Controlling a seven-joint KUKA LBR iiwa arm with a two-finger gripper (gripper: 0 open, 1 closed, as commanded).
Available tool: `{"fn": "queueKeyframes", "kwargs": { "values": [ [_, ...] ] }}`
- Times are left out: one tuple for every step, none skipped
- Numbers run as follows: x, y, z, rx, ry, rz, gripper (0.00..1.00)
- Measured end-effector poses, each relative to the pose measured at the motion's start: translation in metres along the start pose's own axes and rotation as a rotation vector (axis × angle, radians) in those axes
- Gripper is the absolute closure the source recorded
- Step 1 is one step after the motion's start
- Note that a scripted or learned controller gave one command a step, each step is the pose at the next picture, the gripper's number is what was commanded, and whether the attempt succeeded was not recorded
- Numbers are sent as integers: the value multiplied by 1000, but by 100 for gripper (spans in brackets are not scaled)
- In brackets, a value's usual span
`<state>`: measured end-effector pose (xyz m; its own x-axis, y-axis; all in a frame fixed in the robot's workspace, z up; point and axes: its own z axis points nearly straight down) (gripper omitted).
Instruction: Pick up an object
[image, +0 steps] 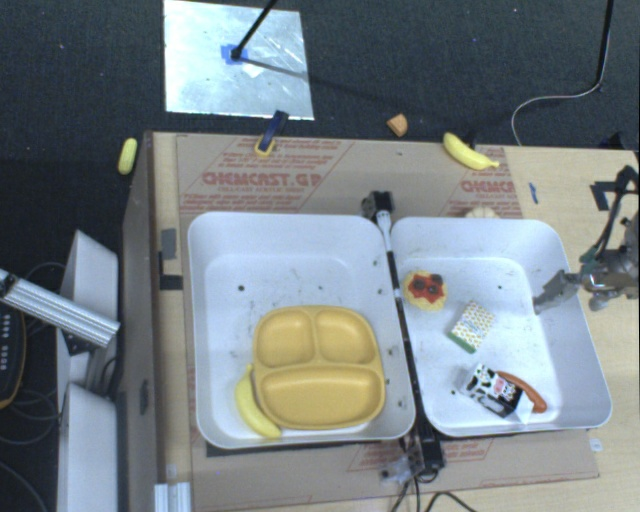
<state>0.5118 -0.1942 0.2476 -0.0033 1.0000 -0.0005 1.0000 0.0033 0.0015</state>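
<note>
Over at the right edge of the table my tool (548, 296) hangs above the right rim of the right bin (520, 240), and I honestly can't tell whether it's open or closed from here. Nothing sits in it as far as I can see. In that bin there's a little red and yellow toy (426, 290) near the divider, a speckled block (472, 326) in the middle, and a black and white thing (494, 390) touching an orange carrot (526, 390) toward the near edge. The left bin (230, 250) has a yellow divided plate (318, 366) with a banana (254, 404) tucked against its left side.
</note>
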Motion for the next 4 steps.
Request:
{"fn": "queueKeyframes", "kwargs": {
  "values": [
    [64,2,64,1,1,0,0],
    [82,13,137,3,1,1,0],
    [75,12,164,1,1,3,0],
    [-14,79,88,-3,-2,2,0]
  ]
}}
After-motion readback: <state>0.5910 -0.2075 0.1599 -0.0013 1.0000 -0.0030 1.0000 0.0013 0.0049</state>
